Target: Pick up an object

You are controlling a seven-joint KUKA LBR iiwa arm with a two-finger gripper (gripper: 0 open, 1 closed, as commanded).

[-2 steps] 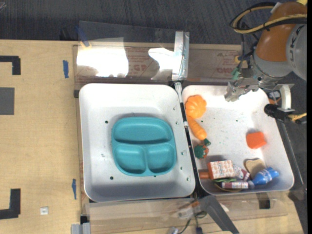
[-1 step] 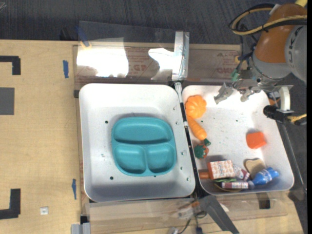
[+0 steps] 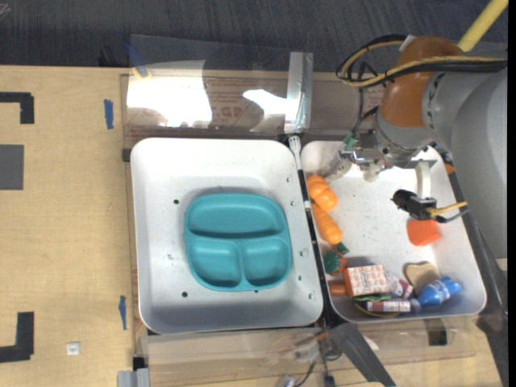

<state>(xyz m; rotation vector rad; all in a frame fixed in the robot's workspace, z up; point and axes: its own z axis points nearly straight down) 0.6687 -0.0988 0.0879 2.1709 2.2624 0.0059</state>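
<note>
Dark carpet runs behind the bench point(image 3: 56, 216), where two white bins sit side by side: the left bin point(image 3: 153, 176) holds a teal tray point(image 3: 238, 240), the right bin point(image 3: 379, 216) the clutter. Over its far end hangs the pincer point(image 3: 385, 166); I cannot tell its state. I'd go for the orange block point(image 3: 424, 232), lying apart, dropping straight down.

arm point(image 3: 476, 95): grey | band point(image 3: 407, 87): orange | cables point(image 3: 371, 63): black and yellow loops

The arm point(image 3: 451, 95) hides the right bin's point(image 3: 379, 208) far corner.
</note>
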